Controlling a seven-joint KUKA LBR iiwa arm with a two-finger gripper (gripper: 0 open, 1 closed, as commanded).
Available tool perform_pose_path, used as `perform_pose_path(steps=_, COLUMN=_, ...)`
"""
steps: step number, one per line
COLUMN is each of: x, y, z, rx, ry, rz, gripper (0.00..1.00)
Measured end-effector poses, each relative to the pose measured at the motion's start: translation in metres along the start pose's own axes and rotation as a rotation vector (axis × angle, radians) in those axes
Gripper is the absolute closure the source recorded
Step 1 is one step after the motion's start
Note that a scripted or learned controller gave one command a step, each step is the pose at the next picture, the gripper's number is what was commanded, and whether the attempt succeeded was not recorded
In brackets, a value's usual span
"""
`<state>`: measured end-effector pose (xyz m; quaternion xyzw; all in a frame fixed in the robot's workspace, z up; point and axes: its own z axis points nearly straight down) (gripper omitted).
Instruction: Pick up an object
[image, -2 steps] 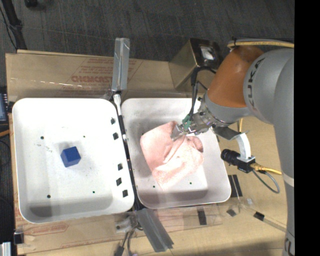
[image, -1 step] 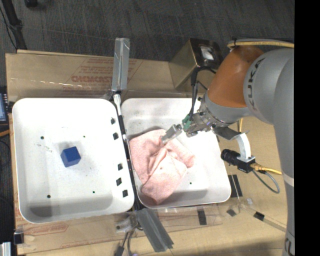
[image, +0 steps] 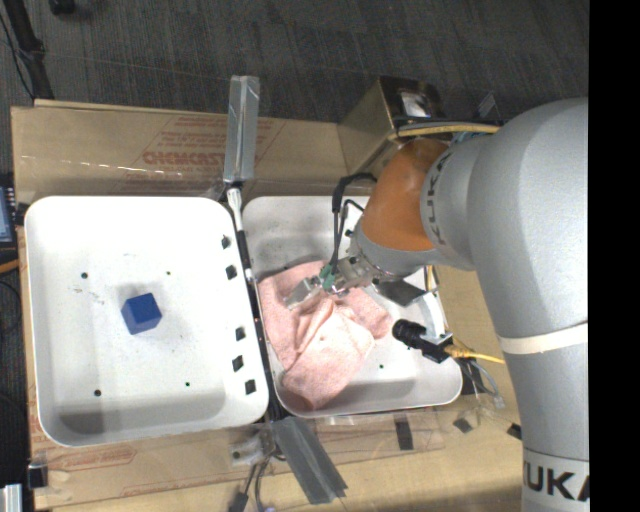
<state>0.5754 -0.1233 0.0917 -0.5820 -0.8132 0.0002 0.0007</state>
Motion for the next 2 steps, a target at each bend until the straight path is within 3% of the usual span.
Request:
perform_pose_path(steps=1, x=0.001, y=0.0, z=-0.009, rx=0.002, ry=0.002, rz=-0.005, gripper=1.0)
perform_pose_path(steps=2, x=0.033, y=0.05, z=-0.152, rx=0.001, ry=0.0, rz=0.17, gripper=1.0)
